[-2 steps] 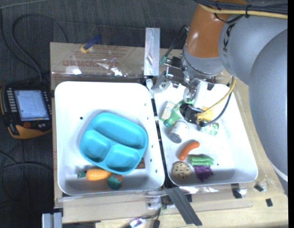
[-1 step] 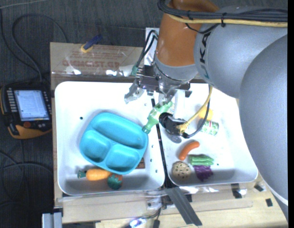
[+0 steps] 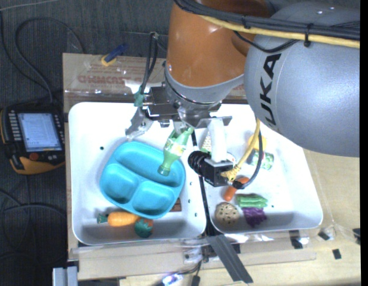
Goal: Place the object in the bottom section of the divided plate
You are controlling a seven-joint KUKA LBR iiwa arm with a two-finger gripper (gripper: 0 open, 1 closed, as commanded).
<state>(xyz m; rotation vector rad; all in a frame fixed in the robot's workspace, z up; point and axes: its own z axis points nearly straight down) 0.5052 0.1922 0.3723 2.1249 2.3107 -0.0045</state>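
Bottle [image 3: 174, 151] is seen gripped at its neck by the jaws of the gripper [image 3: 183, 131], slanting down-left over the plate's [image 3: 121, 177] upper section; bottom section lies nearer the camera

plate [image 3: 133, 183] sections bare, bottle [image 3: 174, 152] over rim

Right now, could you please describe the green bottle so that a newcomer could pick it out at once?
Start at the left white bin, which bears a blue divided plate. The green bottle hangs tilted over the plate's right rim, directly below the gripper. It is the one slim, translucent green thing there; its neighbours at the bin's front are an orange carrot and a dark green vegetable.
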